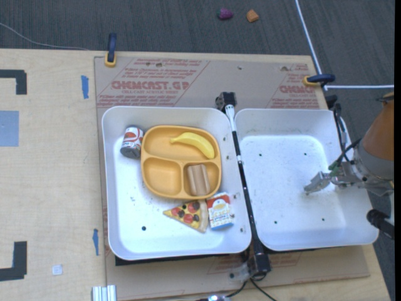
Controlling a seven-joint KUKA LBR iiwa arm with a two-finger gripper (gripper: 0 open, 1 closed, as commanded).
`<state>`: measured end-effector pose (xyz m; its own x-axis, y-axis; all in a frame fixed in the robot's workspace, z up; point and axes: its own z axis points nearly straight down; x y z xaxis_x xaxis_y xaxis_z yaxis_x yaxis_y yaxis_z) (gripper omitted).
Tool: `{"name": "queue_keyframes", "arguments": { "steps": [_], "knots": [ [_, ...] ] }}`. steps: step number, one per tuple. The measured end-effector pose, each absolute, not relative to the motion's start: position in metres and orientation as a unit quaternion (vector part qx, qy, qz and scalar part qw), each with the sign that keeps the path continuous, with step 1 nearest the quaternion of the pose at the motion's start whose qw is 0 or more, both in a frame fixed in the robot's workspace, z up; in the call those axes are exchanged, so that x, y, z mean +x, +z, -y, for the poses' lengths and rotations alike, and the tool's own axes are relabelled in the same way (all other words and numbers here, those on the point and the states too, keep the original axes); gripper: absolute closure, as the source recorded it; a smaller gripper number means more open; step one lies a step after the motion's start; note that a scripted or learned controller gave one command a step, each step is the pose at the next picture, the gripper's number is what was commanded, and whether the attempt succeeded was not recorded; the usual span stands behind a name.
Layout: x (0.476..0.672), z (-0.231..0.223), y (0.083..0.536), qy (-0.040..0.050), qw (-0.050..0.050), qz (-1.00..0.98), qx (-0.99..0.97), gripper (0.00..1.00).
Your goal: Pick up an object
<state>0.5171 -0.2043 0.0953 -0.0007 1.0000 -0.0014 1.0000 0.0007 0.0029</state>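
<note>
dark carpet surrounds the pale bench, where two white bins sit side by side on a printed board. my pincer point(315, 185) hangs over the right bin point(282, 224), near its right side, pinching nothing; whether it is spread or pressed together i cannot tell. every object lies in the left bin point(119, 231): a yellow divided plate point(156, 174) bearing a banana point(194, 144) and a hot dog point(198, 179), a small can point(131, 142) touching the plate's left edge, and a pizza slice point(188, 214) just beside a small carton point(220, 212).
</note>
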Motion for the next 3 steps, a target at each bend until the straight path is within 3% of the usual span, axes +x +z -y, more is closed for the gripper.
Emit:
{"name": "queue_keyframes", "arguments": {
  "steps": [1,2,3],
  "knots": [
    [0.483,0.159,0.089,0.0023,0.008,-0.707,0.707,0.00],
    [0.480,0.220,0.119,0.0023,-0.004,-0.708,0.706,0.00],
    [0.482,0.202,0.089,0.0021,0.001,-0.707,0.707,0.00]
  ]
}}
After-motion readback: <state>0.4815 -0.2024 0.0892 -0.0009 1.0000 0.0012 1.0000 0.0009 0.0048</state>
